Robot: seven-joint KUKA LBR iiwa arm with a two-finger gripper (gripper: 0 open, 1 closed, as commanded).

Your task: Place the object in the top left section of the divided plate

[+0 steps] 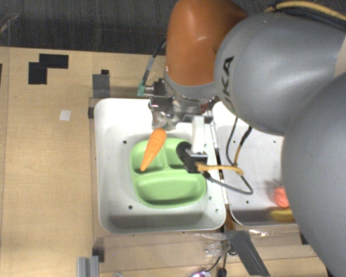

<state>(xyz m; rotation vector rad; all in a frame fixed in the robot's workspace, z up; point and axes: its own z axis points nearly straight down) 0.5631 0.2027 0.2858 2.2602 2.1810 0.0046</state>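
the carrot (151, 149) hangs tilted over the green divided plate (167, 192), its thick end up against the gripper (161, 122) and its tip pointing down toward the plate's upper left compartment. the thick end appears to sit between the fingers, so the gripper looks closed on it, though the wrist hides much of the contact and the grip could be shallower than it seems. the tip is at or just above the compartment floor; the view does not settle whether it touches.

the step in hand looks like the lowering and release. to do it well, the arm should bring the carrot down until most of its length is inside the compartment walls, lay it flatter rather than dropping it on its point, and only then open. a carrot let go while steeply tilted is likely to topple across the divider into the neighbouring section or roll onto the rim.

the plate lies in the left white bin (109, 154), near its right wall, on a smooth floor where it may slide if pushed. the right bin (251, 212) holds a pinkish-orange item (281, 197) and a yellow one (281, 214), well apart from the work. both bins rest on a pale wooden bench (40, 172), with a dark floor behind.
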